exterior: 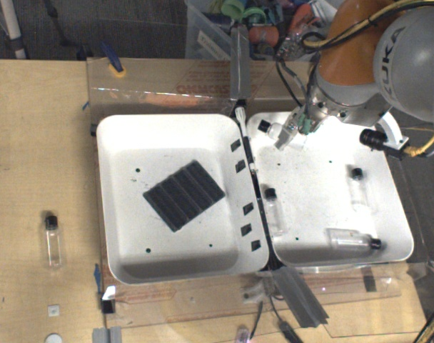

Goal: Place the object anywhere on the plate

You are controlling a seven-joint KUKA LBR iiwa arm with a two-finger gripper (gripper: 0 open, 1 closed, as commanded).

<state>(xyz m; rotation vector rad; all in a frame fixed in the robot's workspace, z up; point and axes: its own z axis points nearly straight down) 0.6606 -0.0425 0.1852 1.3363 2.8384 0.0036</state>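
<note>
This is a robotics lab: a pale wooden desk (31, 134) carries two shallow white plastic bins (131, 131) set side by side and fixed down with clear tape. A big grey robot arm with an orange band (388, 41) leans in from the right, trailing yellow and black cables (360, 20). Behind the desk sits a clear plastic tub heaped with colourful odds and ends (267, 6), and small clear vials with black caps (53, 240) lie about.

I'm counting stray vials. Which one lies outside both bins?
The clear, black-capped vial on the wooden bench, left of the left bin. The other vials lie inside the right bin.
</note>
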